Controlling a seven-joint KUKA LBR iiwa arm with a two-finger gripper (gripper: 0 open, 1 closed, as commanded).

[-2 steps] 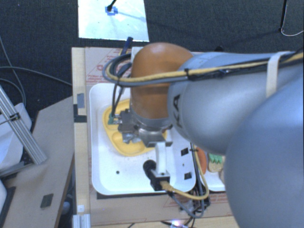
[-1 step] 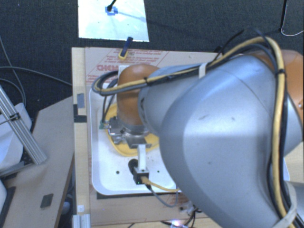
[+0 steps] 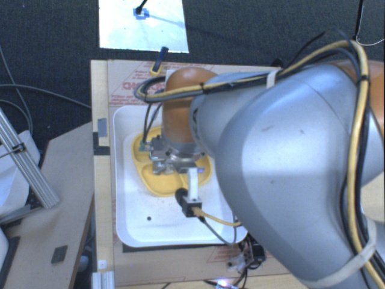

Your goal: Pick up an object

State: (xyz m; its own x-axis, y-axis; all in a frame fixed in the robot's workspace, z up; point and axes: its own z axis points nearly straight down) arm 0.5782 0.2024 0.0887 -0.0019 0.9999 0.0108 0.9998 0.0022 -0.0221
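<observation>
A yellow, flat, rounded object (image 3: pixel 157 182) lies in the left white bin (image 3: pixel 129 218), near its middle. The arm's orange wrist band and grey flange stand right over it, hiding most of its top part. My gripper (image 3: pixel 167 168) points down onto the yellow object from above, and its tips are hidden under the wrist. A small green-blue spot (image 3: pixel 142 144) shows at the yellow object's upper left edge.
The big grey arm body (image 3: pixel 289 173) covers the right bin and the view's right half. A black plug on a yellow cable (image 3: pixel 191 208) hangs over the bin's floor. A white sheet (image 3: pixel 141 17) lies behind the bench. The bin's near-left floor is bare.
</observation>
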